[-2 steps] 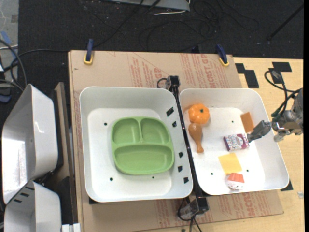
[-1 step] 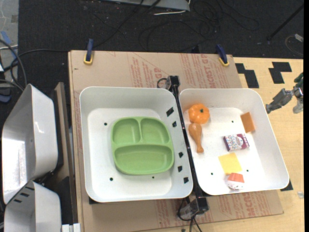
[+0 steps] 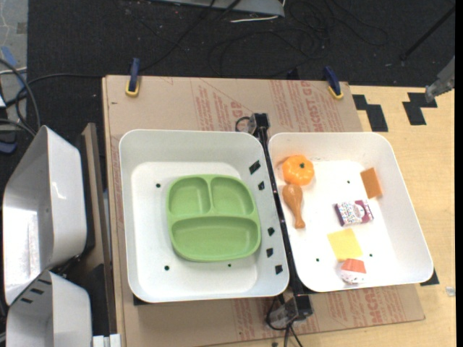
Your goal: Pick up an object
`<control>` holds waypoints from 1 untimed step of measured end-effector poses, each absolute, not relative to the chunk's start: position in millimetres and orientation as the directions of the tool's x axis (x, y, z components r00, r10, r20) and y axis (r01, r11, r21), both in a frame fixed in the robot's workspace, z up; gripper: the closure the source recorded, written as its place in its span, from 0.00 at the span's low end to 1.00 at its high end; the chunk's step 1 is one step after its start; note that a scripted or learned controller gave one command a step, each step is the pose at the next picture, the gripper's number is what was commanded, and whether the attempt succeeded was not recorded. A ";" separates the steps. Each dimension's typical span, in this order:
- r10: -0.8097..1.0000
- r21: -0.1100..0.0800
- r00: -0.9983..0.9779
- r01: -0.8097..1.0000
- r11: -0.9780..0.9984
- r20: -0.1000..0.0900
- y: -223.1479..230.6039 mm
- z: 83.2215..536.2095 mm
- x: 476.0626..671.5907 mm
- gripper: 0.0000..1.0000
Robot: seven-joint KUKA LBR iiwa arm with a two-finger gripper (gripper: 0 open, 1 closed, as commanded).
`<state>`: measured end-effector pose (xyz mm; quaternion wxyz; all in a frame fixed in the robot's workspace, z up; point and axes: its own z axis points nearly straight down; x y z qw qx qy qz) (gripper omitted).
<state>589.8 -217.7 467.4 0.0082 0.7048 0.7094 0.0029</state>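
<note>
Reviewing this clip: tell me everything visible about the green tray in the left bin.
The green tray is a light green, matte, plastic-looking divided plate with rounded corners. It has three compartments: two small ones along the far side and one wide one along the near side, split by raised ridges. All three look bare. It lies flat and right way up, roughly in the middle of the left bin, turned slightly relative to the bin's walls. It rests on the bin floor, touching no wall and no other item.

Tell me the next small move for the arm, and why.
Probably swing in over the right white bin toward the small orange pumpkin. All the loose items lie there; the left white bin bears a green divided plate.
</note>
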 end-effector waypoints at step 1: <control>1.000 0.000 -0.003 1.000 0.003 -0.002 -211.7 438.5 601.2 0.00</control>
